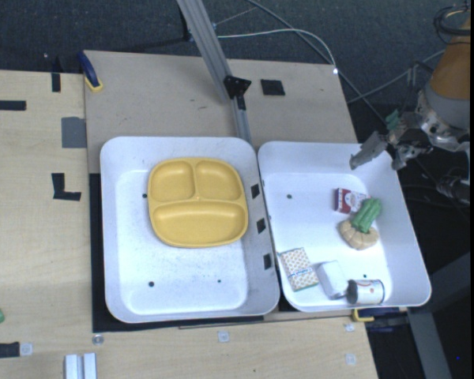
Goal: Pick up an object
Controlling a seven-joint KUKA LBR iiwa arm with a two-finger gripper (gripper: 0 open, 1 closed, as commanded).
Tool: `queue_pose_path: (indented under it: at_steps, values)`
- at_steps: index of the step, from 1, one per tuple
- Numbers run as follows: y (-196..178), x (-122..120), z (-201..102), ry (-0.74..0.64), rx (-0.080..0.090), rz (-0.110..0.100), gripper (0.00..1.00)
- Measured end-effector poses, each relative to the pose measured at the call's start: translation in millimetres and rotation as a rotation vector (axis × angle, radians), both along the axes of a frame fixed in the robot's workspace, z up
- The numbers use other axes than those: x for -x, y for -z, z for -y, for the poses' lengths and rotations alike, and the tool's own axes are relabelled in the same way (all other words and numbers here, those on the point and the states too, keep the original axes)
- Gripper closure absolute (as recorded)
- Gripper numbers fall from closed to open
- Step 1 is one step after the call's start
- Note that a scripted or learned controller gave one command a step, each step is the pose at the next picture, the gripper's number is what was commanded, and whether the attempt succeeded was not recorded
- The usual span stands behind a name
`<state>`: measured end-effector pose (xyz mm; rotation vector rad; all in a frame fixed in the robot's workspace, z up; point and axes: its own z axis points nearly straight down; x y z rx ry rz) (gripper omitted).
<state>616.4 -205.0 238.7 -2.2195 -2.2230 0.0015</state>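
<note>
I am looking first at the near edge of the right bin [411, 247], where a small cylindrical can [365, 291] is lying on its side against a pale flat packet [329, 276] and a patterned card-like sachet [298, 268]; these are sitting so close that I am expecting a grasp there to nudge neighbours or slip off the can's rounded metal. Farther in, a lumpy tan piece with a green ribbed top [361, 224] is touching a small red and white carton [347, 200], so a descent between them is risking a double catch. The left bin [118, 212] is carrying a smooth yellow divided plate [197, 202]. Farthest, the pincer [379, 150] is hanging over the right bin's far rim, seemingly carrying nothing, though I cannot tell how its fingers are standing.
</note>
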Motion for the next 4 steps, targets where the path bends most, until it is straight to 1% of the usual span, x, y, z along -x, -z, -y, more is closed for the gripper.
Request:
queue_pose_path:
  at_steps: [1,2,3,4]
  values:
    - [43.4,-0.7,-2.0,0.000,0.001,-0.004,0.00]
    - [107.6,-0.9,-7.4,0.000,-0.001,-0.007,0.00]
    - [150.1,-3.8,-4.7,0.000,0.010,0.011,0.00]
    - [134.8,-6.5,-5.2,-0.002,0.010,0.017,1.00]
